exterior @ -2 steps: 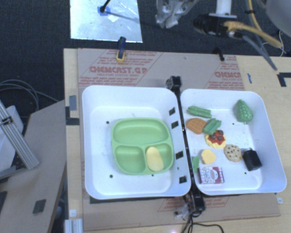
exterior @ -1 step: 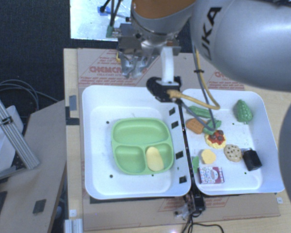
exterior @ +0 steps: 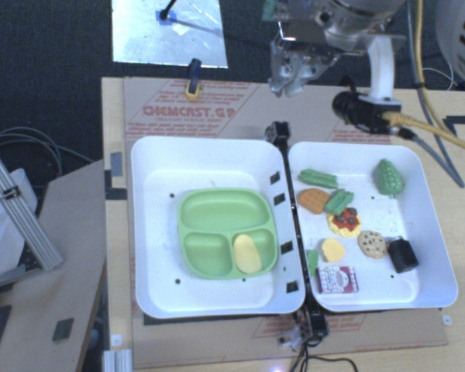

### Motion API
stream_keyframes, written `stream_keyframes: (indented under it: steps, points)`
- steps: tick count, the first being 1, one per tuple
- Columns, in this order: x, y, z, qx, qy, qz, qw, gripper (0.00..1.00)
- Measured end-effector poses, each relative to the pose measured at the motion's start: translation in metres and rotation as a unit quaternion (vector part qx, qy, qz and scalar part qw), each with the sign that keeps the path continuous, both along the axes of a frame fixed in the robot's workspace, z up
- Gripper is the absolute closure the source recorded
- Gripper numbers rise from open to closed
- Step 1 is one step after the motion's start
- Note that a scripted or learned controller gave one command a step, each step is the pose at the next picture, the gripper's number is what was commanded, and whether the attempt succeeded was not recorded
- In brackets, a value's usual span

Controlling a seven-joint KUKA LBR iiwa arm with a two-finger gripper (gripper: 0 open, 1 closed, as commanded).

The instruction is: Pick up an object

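The bench (exterior: pixel 217 103) is printed "CHEMCAST" in red. A green divided tray (exterior: pixel 226 232) is held in the left bin (exterior: pixel 151 208), a yellow piece (exterior: pixel 248 253) in its compartment. Toy foods are scattered in the right bin (exterior: pixel 430 231): a green cluster (exterior: pixel 388 177), a cookie (exterior: pixel 371 243), a black block (exterior: pixel 403 255). The gripper (exterior: pixel 288 80) is seen above the bench behind the bins, touching nothing; its state cannot be told.

Glossy white plastic bins (exterior: pixel 209 149) — a smooth matt green plastic tray (exterior: pixel 217 208) inside one — on a cardboard-like bench top (exterior: pixel 240 103)
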State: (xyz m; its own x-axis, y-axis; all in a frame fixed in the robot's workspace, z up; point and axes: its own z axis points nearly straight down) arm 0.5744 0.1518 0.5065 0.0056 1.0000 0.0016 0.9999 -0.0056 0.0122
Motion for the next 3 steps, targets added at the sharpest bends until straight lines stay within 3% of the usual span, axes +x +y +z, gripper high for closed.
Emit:
stream_keyframes:
  steps: [1,2,3]
  points:
    - [0.059,0.063,0.009,0.0004,0.003,0.006,1.0,1.0]
    - [0.072,0.083,-0.213,-0.0027,0.012,0.004,0.9999,1.0]
    - [0.074,0.082,-0.202,-0.0003,0.005,0.004,1.0,0.0]
